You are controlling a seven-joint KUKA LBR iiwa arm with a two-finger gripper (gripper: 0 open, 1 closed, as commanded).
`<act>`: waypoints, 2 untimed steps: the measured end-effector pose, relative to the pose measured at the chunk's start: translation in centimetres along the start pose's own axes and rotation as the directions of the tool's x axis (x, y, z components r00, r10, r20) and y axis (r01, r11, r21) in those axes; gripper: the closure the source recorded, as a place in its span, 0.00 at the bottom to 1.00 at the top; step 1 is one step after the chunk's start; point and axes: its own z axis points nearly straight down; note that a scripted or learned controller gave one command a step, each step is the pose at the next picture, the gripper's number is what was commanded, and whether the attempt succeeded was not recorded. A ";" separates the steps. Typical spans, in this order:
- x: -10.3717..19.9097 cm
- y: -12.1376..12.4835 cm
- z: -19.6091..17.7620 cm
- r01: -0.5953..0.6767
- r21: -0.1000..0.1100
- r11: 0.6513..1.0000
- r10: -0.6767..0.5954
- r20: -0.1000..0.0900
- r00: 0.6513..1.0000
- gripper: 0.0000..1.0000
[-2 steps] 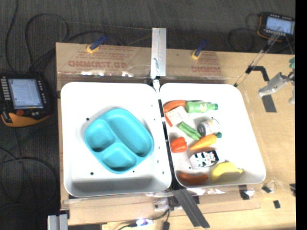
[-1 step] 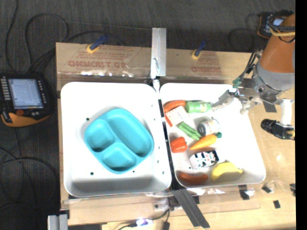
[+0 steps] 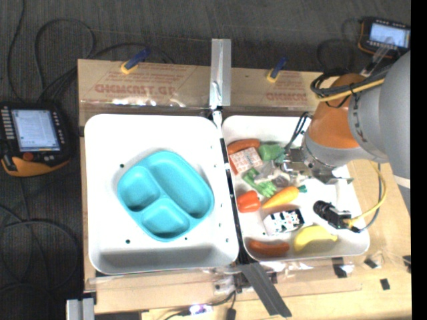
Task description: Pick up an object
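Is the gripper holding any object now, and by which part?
It cannot be told: the gripper is low over the toys in the right bin, near the carrot.

Toy carrot (image 3: 283,196), banana (image 3: 313,237), tomato (image 3: 247,201) and other play food crowd the right bin (image 3: 357,199).

A glossy turquoise three-compartment plastic tray (image 3: 165,194) is seen in a smooth white plastic bin (image 3: 107,139), backed by matt brown cardboard (image 3: 160,85).
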 end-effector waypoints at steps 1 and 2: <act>0.1 0.0 -0.6 0.001 0.006 1.000 -0.001 -0.003 1.000 1.00; 5.9 1.5 -10.3 0.074 0.013 0.997 -0.074 -0.001 0.997 1.00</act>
